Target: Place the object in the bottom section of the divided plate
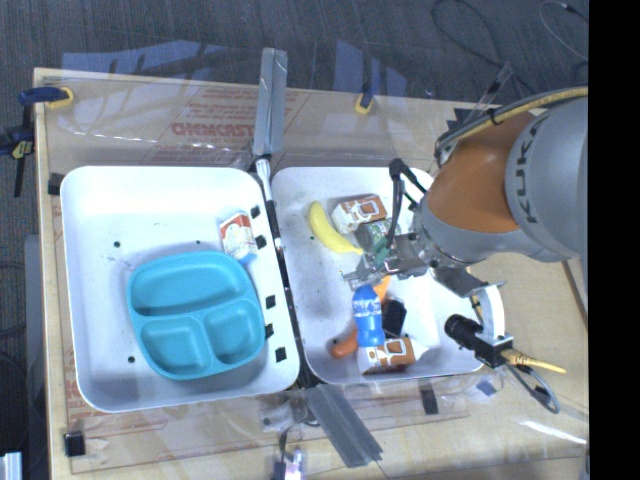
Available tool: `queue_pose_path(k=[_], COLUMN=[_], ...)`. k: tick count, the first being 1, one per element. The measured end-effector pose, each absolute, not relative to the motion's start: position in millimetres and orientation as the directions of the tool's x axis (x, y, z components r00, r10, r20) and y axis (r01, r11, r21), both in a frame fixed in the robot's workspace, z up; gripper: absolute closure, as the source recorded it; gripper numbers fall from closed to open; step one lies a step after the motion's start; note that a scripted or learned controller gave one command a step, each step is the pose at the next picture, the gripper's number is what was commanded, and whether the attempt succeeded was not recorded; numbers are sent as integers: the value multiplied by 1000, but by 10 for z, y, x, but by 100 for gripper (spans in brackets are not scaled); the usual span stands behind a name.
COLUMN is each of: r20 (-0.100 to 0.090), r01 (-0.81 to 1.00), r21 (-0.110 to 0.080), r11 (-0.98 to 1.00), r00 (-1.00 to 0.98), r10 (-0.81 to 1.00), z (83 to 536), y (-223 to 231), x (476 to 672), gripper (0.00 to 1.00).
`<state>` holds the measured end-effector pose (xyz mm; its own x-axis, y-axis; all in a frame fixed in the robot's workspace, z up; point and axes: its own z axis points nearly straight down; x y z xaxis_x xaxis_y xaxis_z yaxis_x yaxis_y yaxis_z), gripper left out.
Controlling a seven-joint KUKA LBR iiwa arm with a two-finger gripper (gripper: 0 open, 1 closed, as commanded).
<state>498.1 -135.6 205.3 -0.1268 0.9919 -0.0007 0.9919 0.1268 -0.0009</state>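
Gripper (385, 258) low over right bin's clutter, beside banana (330, 230); finger state unclear; blue plate (195, 313) waits left, unfilled.

Wooden bench (150, 98) (dark carpet (150, 13)).

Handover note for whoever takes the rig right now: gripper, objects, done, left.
Gripper: over the right bin, down among the clutter near the banana; finger state not readable, and nothing is seen held.
Divided plate: blue, in the left bin, all three sections bare. A small red-and-white carton lies just off its upper right rim.
Right bin holds a banana, a blue bottle, a brown snack pack, a brown box and an orange item.
Done: nothing placed.
Left: grasp an object, carry it to the left bin, set it in the plate's bottom section.
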Motion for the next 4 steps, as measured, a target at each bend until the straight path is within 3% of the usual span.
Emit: queue_pose_path(k=[1,2,3,4], r20=[0,1,1,0], r01=[994,958,958,1000], r21=[-3,-4,-4,-4], r11=[108,286,286,31], r00=[-108,-286,-286,-31], r10=[994,958,958,1000], z=[1961,2101,2101,1908], y=[-657,69,68,101], x=[5249,5493,5493,6272], gripper=[100,100,0,0])
